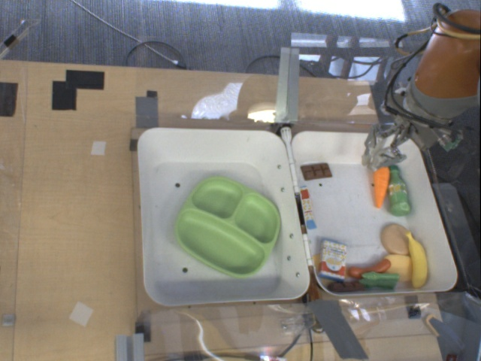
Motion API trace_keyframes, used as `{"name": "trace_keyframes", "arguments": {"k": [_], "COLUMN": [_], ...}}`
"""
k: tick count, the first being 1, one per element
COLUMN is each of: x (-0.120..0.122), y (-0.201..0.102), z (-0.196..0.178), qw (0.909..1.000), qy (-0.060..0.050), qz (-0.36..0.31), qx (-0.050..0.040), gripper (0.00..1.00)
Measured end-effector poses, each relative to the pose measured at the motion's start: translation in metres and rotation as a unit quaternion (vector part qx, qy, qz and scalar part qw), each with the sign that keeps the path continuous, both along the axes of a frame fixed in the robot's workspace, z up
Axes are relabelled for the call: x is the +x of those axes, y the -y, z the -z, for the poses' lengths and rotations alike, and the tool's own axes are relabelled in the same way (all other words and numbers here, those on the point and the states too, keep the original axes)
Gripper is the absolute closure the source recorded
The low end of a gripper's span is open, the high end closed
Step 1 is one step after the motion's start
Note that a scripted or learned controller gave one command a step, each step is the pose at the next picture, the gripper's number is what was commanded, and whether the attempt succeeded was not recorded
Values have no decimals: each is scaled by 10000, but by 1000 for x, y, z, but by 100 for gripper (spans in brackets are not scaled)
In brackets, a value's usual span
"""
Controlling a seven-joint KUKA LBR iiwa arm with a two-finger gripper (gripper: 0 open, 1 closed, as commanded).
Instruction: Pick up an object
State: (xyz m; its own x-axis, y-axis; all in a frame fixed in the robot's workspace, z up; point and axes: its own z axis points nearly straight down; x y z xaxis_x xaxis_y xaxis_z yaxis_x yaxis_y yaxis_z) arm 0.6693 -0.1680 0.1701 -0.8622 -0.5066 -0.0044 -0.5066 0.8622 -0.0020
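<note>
My gripper (383, 153) hangs over the far right part of the right bin (342, 201), just above the top of an orange carrot (381, 186). Nothing shows between its fingers. A green bottle (397, 192) lies right beside the carrot. Along the bin's near edge lie a yellow banana (417, 259), a tan round piece (394, 238), a small printed carton (333, 259) and a red and green pepper (370, 274). A brown chocolate bar (316, 171) rests near the bin's far left corner.
The left bin (161, 164) holds a green divided plate (228, 225). A metal divider (298, 201) runs between the two bins. The grey arm with its orange band (449, 59) enters from the upper right.
</note>
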Motion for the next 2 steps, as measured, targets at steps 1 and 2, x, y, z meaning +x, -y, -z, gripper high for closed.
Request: {"name": "trace_keyframes", "arguments": {"k": [1, 2], "x": [2, 4], "y": [-2, 5], "z": [-3, 79], "qw": [10000, 10000], "qy": [28, 60], "qz": [-11, 67], "qx": [-3, -4], "gripper": [0, 0]}}
